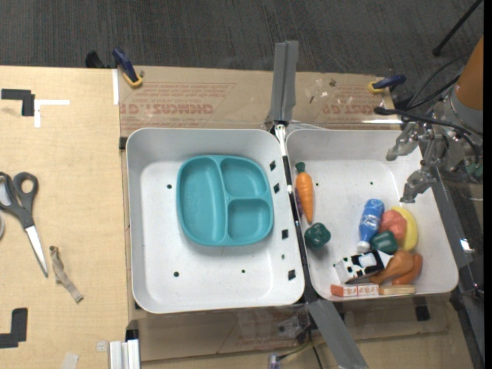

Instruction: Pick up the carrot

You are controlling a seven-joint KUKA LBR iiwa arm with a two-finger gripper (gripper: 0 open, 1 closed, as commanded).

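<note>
Looking down on your worktop (pixel 61 206), you see two white bins side by side. Your left bin (pixel 146 229) carries a teal divided plate (pixel 226 200). Your right bin (pixel 338 160) has the carrot (pixel 305 194) lying by its left wall, green top away from you, a dark green vegetable (pixel 317 235) just beside its tip. The claw (pixel 419 164) hangs over the right bin's far right corner, well apart from the carrot; you cannot tell how it stands.

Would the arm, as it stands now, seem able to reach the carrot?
Probably yes. The carrot lies alone along the right bin's left wall, with only the green vegetable near its tip. The gripper is at that bin's right rim.
</note>
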